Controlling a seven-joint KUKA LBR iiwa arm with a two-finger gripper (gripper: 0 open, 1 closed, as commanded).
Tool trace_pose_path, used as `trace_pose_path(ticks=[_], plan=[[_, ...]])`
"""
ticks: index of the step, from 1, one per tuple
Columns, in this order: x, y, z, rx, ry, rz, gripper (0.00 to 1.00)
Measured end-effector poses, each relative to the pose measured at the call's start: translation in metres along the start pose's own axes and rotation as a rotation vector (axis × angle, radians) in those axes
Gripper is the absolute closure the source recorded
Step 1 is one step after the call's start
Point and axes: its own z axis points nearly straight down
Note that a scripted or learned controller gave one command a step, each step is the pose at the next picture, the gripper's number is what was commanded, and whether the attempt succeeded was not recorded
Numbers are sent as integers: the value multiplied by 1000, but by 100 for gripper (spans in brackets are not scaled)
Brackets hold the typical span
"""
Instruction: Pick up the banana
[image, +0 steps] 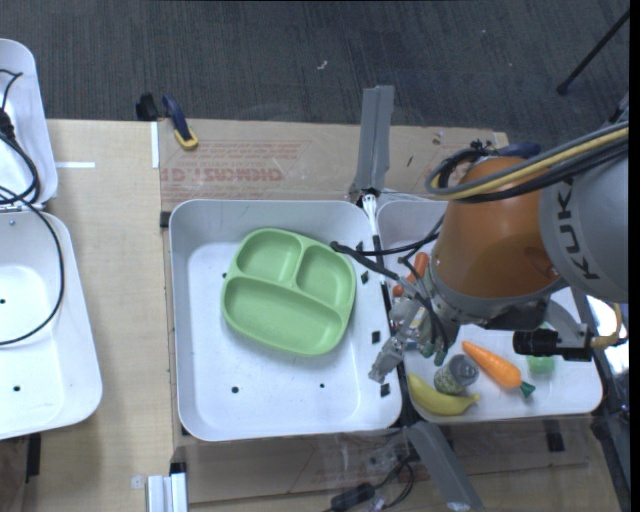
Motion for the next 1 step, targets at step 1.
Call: trace_pose_path(ticks=[1], plan=[[-26,-45,-53,-1,-3,-64,0]])
